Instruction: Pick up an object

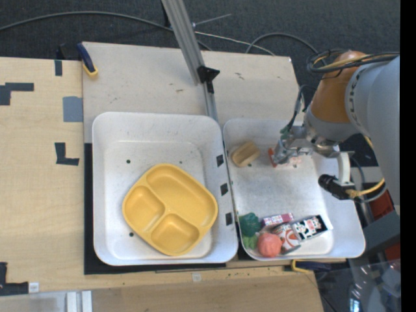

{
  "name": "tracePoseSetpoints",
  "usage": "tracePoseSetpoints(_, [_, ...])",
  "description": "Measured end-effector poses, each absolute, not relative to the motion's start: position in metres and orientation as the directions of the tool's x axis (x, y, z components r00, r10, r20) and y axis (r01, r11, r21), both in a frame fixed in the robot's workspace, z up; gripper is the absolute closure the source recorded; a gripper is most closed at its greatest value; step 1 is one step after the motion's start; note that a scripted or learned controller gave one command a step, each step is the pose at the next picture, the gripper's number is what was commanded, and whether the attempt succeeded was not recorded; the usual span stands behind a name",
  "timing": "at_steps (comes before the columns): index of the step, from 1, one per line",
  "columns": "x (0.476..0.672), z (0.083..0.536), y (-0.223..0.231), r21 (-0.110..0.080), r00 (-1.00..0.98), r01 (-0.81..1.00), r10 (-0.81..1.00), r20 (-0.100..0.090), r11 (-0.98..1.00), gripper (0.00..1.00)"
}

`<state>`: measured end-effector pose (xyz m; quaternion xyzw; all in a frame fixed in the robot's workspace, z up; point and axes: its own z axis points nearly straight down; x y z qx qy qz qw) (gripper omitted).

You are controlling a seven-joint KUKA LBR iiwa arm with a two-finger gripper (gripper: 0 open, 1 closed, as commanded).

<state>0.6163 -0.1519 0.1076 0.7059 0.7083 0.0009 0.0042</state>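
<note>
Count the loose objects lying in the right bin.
5, possibly more hidden in the pile: a tan block near the bin's upper left; a green item, a pink ball, a pink-striped box and a black-and-white carton clustered along the near edge.

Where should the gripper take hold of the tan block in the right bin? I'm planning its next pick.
Grip the tan block across its short width, coming straight down from above. It lies flat and apart from the other items, slightly angled, with bare bin floor on both long sides.
</note>
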Motion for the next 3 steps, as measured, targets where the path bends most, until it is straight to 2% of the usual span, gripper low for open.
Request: tracePoseSetpoints(3, [0.614, 0.276, -0.148, 0.005, -0.002, 1.0, 1.0, -0.001, 0.002, 1.0])
